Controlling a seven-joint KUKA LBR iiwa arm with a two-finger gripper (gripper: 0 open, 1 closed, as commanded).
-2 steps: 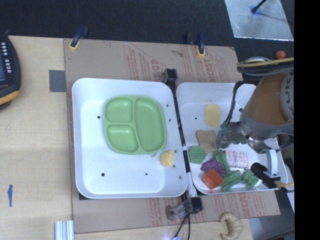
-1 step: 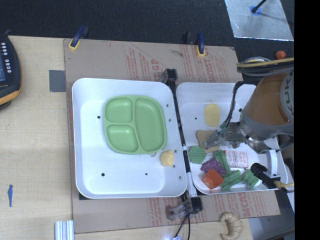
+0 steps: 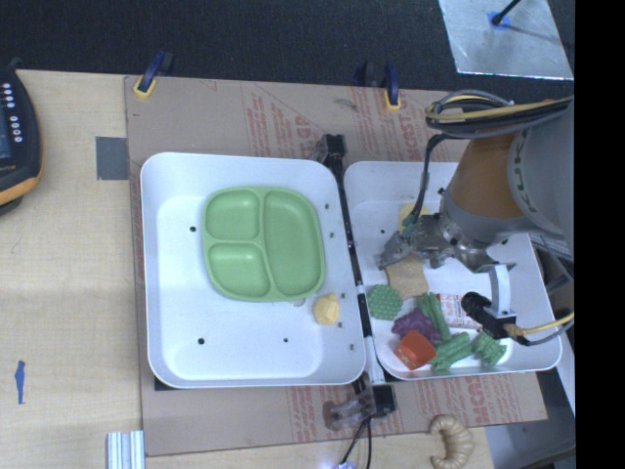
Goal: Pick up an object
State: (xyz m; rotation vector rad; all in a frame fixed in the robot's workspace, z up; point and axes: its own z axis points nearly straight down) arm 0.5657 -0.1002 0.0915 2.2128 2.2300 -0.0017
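My gripper is low in the right bin, near its left wall, on the grey arm with the orange band. Just below it lies a tan flat slice. Nearer the front sit a green round bumpy piece, a purple piece, a red piece and green pieces. A small yellow bit shows behind the gripper. I see nothing held.
The left bin holds a green divided plate and a small yellow piece by its right wall. A tan curled thing lies on the bench in front of the bins. A dark handset sits far left.
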